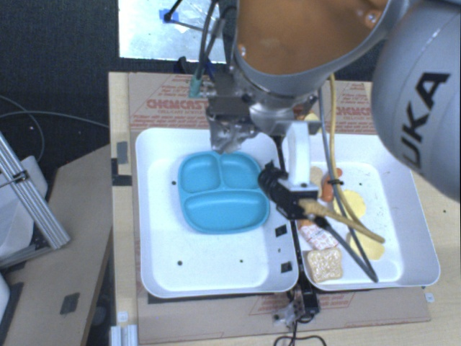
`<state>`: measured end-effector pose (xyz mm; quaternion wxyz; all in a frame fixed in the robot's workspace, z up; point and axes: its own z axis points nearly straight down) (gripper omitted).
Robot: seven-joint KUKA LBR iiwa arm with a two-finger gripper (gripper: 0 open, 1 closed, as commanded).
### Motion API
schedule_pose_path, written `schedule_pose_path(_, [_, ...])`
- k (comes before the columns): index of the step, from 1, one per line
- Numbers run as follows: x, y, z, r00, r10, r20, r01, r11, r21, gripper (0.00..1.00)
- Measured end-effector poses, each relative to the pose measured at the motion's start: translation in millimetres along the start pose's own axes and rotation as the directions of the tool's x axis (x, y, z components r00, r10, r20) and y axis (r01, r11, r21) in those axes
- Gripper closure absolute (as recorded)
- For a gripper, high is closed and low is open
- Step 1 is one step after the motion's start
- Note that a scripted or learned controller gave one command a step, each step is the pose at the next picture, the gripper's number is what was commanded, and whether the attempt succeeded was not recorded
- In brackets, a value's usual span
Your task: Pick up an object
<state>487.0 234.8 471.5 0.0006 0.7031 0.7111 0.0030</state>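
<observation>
Smooth blue sectioned plate (220, 197), perhaps touching the tool (227, 141).

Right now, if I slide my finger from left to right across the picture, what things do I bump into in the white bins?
Blue divided plate in the left bin → square tan cracker in the right bin → round yellow piece. The small orange and pink bits sit above the cracker, so they have no clear place in the order.

Blue plate (220, 200): smooth, matt plastic; white bins (162, 262) glossier (probably plastic); matt cardboard sheet (162, 101).
</observation>
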Motion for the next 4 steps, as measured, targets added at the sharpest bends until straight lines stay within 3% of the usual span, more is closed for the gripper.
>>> schedule_pose_path(1, [0.3,0.5,-10.8,1.0,-0.007,-0.001,0.007,1.0,-0.002,1.0])
schedule_pose_path(2, [-42.9,1.3,42.6,1.0,0.015,0.005,-0.015,1.0,0.008,1.0])
schedule_pose_path(3, [-109.9,-1.0,66.8,1.0,0.017,0.005,-0.017,1.0,0.004,1.0])
schedule_pose_path(4, [-105.7,-0.4,54.5,1.0,0.005,0.002,-0.005,1.0,0.0,1.0])
